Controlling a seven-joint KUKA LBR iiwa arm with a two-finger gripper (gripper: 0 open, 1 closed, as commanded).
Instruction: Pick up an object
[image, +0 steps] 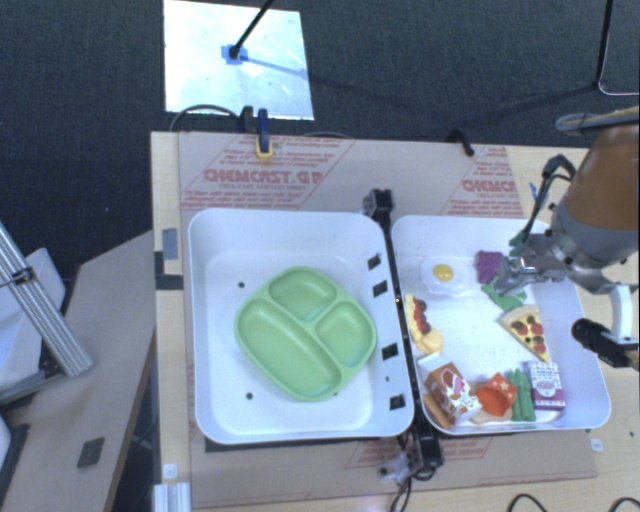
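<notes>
While the arm leans in from the right, this is how the bench stands, everything placed against the green divided plate (305, 345).

Bench: two white bins side by side; the left bin (215, 300) carries the green plate, the right bin (470, 320) sits just right of it past the black divider.

Arm: grey with an orange band, well to the right of the plate, over the far right part of the right bin.

Claw: the gripper (512, 275) hangs low near the right bin's upper right region; from where I stand I cannot tell how it is set, and nothing can be seen caught in it.

Step in hand: by my judgement the approach, the pick itself not yet made.

Likely target: the green leafy piece (503, 293), right of the plate and just under the claw tip, touching or nearly so; the purple piece (489, 266) lies just beside it on the plate's side.

Pizza slice (526, 329): right of the plate, a little nearer me than the claw, apart from it.

Fried egg (443, 273): between the plate and the claw.

Other toys: a cluster along the right bin's near edge, right of the plate and well apart from the claw.

Next move: I judge it calls for a straight descent onto one piece, a firm close, then a clean lift clear of its neighbours.
</notes>
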